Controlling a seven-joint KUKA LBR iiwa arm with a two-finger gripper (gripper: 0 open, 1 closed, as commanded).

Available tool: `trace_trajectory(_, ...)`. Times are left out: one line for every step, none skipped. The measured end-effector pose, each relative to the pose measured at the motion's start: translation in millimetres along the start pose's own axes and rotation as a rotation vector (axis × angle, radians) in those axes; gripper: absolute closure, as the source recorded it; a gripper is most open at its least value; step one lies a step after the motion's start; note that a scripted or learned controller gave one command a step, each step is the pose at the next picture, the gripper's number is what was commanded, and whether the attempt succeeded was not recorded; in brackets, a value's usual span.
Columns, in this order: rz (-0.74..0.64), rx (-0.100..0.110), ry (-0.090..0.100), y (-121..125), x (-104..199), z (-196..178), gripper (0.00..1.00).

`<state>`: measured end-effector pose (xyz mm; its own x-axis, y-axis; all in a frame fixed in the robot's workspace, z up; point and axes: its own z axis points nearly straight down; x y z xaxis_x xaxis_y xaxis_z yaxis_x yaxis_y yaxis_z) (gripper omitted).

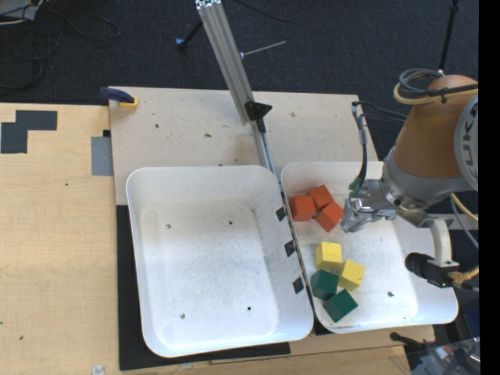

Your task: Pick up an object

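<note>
Looking down on the bench, I have the gripper (353, 217) low over the right bin (422, 307), just beside the cluster of orange blocks (316, 207) near the bin's upper left corner. From this slant I cannot tell how the hand is set, and nothing shows as held.

The orange blocks sit touching one another, one of them turned at an angle against the gripper's side. Below them, toward the front of the bin, are two yellow blocks (340, 264) and two green blocks (332, 294), also bunched and touching. The left bin (156, 209) lies alongside, across the divider.

I judge all of these to be small rigid cubes, light, with flat faces and hard edges, probably wood or plastic. They should not deform or break, but smooth faces can slip if I catch a corner instead of two parallel sides. The trouble I expect is the crowding: neighbours leave little room for a finger to go down between them. My pick would be the tilted orange block nearest the gripper, taken across two opposite flat faces that stand free of the others.
</note>
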<state>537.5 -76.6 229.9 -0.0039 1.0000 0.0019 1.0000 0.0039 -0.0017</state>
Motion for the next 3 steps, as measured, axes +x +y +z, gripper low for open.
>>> trace_trajectory(-0.001, -0.001, 0.0, 23, 52, -8, 1.0)
trace_trajectory(0.0, 0.001, 0.0, 40, 107, 4, 1.0)
trace_trajectory(0.001, 0.0, -0.002, 57, 146, 7, 1.0)
